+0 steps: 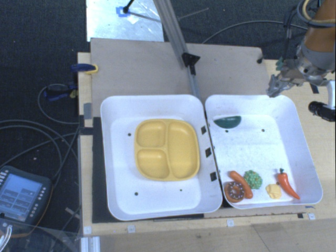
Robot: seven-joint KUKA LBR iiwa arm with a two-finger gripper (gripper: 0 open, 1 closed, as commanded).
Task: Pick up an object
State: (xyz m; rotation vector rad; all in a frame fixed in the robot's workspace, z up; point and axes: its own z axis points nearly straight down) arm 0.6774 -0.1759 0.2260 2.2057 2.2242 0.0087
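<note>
In the right bin [294, 125] lie a dark green bowl-shaped piece [228, 122] near the back left, and along the front a brown doughnut [233, 191], an orange-red sausage [241, 183], a green broccoli [253, 179], a small yellow piece [273, 191] and an orange-red pepper [286, 185]. My gripper [275, 87] hangs above the right bin's back edge, well away from all of them. No object shows between its fingers.
The left bin [118, 140] holds a yellow divided plate [167, 149]. A grey pole [173, 30] slants across the bench behind the bins. Cables and a handheld control pad [21, 193] lie on the floor at the left.
</note>
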